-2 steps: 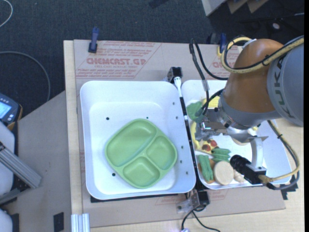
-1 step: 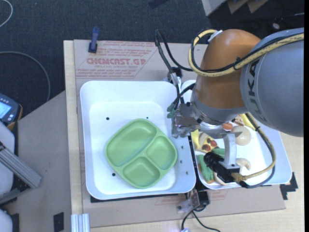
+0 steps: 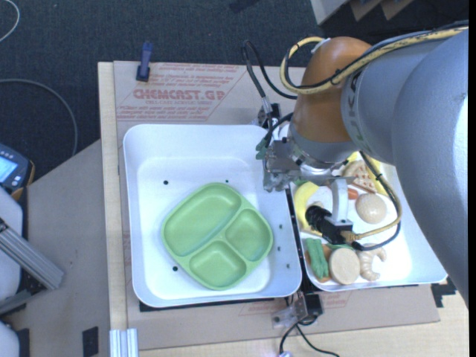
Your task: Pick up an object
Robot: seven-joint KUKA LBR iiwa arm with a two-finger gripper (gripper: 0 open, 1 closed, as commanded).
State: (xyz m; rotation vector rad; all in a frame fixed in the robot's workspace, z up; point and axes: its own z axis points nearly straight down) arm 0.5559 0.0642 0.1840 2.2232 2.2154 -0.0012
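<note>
Crowding right bin (image 3: 418, 262): yellow lump (image 3: 303, 198), pale egg (image 3: 371, 208), green strip (image 3: 317, 257), tan disc (image 3: 344, 266).

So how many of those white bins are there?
2. One white bin on the left holds a green divided plate; the other, on the right and partly under the arm, holds small toy foods.

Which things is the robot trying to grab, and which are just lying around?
For the job: yellow toy, egg, green toy, tan disc, all in the right bin.
Just lying about: blue clip, board, probably the green plate in the left bin.
</note>
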